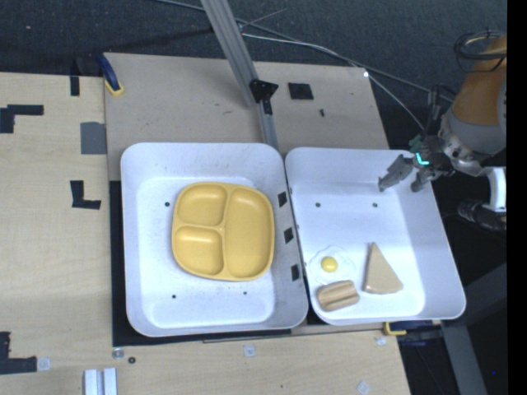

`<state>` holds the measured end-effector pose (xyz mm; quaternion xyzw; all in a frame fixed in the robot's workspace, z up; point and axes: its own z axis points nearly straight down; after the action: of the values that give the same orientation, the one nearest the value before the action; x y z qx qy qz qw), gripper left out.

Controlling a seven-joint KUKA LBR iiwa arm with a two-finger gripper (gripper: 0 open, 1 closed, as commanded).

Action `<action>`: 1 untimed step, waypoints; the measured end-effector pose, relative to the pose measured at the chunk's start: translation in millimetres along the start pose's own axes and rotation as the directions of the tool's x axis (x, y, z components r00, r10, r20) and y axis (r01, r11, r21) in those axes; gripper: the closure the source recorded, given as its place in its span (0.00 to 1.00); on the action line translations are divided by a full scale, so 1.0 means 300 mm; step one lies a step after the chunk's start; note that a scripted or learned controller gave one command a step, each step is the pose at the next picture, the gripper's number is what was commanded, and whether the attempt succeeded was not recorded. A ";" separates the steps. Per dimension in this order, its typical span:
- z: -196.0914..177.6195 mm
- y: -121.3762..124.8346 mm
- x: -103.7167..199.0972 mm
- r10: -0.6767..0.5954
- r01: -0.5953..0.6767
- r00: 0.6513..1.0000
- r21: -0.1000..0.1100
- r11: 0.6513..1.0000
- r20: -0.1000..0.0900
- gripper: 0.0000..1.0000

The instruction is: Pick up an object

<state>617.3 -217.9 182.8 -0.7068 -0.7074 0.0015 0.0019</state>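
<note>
In the left bin (136, 245) we find a yellow divided plate (222, 230) lying flat near the middle, three compartments up and nothing in them; it sits square on the floor of the bin, which would leave little for fingers to close around. Moving right, the right bin (346, 179) keeps its three small things bunched in the near part: a fried egg (330, 263) closest to the dividing wall, a hot dog bun (337, 295) just nearer than it, and a tan wedge (381, 271) to their right, which may be bread or cheese, we cannot say which. Any of these could serve as the object to pick, and all lie well apart from the gripper (405, 176), which hangs over the far right rim of that bin with its two fingers spread apart and nothing between them. The arm (478, 105) behind it is cut off by the frame, so we cannot read its pose.
</note>
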 end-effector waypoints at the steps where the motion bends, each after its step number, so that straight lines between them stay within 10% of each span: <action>1: -0.006 0.003 0.000 -0.001 0.001 1.000 -0.003 1.000 0.001 0.00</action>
<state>618.3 -217.9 184.5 -0.7066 -0.7076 0.0006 0.0004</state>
